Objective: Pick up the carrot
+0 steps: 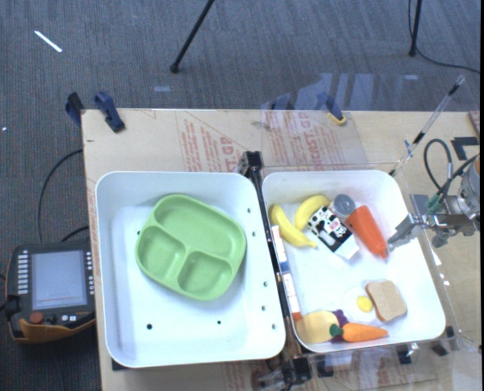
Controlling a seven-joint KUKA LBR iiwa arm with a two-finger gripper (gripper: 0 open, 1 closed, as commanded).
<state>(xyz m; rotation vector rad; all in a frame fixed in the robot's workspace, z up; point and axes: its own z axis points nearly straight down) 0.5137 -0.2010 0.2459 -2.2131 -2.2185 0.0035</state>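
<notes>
A small orange carrot (364, 332) with a green top lies at the front edge of the right bin (417, 218), pointing right. A larger orange tapered piece (369, 230) lies further back in the same bin, next to a black-and-white carton (333, 228). My gripper (407, 231) hangs at the bin's right wall, just right of the larger orange piece and well behind the small carrot. Nothing is seen held in it.
The right bin also holds two bananas (295, 222), a grey can (344, 204), a bread slice (386, 300), a fried egg (364, 304) and a yellow-purple piece (319, 326). A green divided plate (191, 247) sits in the left bin (112, 218).
</notes>
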